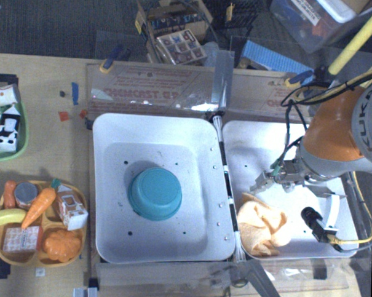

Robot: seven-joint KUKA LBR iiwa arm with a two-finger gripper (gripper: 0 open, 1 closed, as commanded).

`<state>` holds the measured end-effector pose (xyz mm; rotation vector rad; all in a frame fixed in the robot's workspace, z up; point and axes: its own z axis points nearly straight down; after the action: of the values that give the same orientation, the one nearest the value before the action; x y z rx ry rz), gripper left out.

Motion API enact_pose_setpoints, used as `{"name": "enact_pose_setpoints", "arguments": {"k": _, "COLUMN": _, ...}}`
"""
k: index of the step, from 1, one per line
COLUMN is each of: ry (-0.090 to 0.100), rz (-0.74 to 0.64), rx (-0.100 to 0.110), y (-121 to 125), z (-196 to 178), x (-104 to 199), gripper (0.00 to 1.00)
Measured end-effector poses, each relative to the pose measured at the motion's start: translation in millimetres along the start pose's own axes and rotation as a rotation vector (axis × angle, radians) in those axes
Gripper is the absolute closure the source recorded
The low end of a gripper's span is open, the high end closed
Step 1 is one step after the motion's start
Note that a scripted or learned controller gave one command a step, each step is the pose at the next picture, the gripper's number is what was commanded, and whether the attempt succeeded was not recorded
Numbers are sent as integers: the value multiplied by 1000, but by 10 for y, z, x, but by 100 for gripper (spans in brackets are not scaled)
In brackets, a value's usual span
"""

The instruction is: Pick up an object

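camera view: fixed overhead | slanted down | both white bins (113, 135) in frame | arm (334, 130) enters right

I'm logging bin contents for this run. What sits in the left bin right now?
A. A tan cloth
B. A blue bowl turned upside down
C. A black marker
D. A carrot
B: the blue bowl rests bottom-up near the middle of the left bin, apart from its walls.
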<state>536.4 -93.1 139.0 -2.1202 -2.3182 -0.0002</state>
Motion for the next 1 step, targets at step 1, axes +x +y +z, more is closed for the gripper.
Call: {"name": "enact_pose_setpoints", "arguments": {"k": 1, "ry": -1, "rz": -181, "rx": -13, "y": -550, "z": 485, "x": -209, "gripper": 0}}
